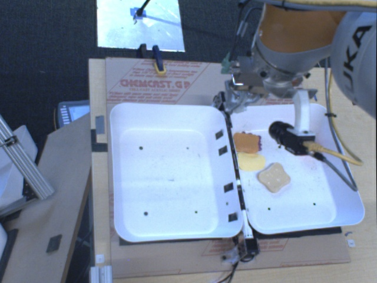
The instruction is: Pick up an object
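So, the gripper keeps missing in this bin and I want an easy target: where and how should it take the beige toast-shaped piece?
The beige toast-shaped piece lies flat in the right white bin, apart from the yellow slice. Probably best to come straight down from above and close across its two opposite flat edges, at the middle; its lobed corners give poorer purchase.

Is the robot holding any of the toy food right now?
That cannot be told. The gripper hangs over the far edge of the right bin, and the toast and cheese slice lie on the bin floor.
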